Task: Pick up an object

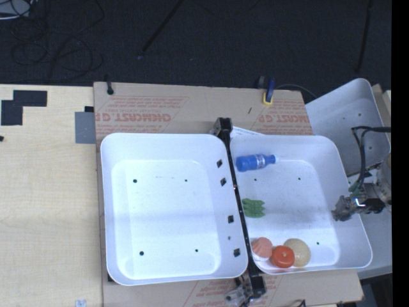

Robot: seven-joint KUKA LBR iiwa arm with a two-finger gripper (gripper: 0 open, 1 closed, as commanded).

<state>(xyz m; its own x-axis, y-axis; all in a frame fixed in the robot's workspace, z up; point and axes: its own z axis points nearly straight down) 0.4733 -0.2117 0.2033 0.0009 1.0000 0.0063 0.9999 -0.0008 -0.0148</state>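
The right bin holds a blue bottle lying on its side near the far left corner. A small green object rests by the divider at mid-depth. Near the front left corner sit a pink round piece, a red round piece and a tan round piece, packed close together. My gripper hangs at the right wall of this bin, well apart from all the objects. Nothing shows between its tips.
The left bin stands beside the right one, with a black divider between them. Cardboard lies under both bins. Cables loop by the arm at the right edge.
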